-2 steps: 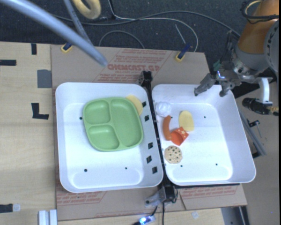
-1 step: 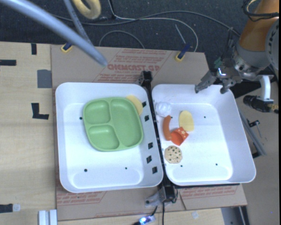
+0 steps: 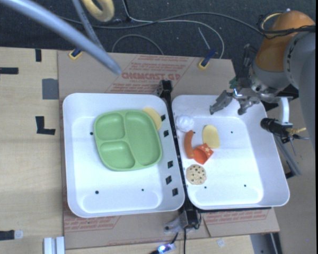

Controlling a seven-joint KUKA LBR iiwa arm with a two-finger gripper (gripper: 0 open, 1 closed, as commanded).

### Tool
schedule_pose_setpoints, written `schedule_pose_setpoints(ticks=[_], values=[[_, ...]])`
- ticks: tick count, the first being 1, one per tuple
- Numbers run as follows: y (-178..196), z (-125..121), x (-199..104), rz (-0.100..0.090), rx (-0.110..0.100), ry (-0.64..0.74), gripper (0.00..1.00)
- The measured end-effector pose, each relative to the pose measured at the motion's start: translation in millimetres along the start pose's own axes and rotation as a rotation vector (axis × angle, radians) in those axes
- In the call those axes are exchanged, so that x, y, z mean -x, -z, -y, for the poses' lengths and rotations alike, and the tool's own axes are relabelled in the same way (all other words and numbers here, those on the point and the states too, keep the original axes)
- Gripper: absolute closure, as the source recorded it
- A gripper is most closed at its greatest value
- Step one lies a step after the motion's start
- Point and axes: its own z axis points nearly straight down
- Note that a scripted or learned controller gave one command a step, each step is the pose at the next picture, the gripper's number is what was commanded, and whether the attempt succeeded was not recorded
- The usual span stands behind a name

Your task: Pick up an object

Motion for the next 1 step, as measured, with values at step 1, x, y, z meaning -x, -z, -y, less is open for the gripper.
schedule_pose_setpoints(ticks=[1], values=[[-44.7,2.4,-5.3,0.001,0.001,0.000,0.00]])
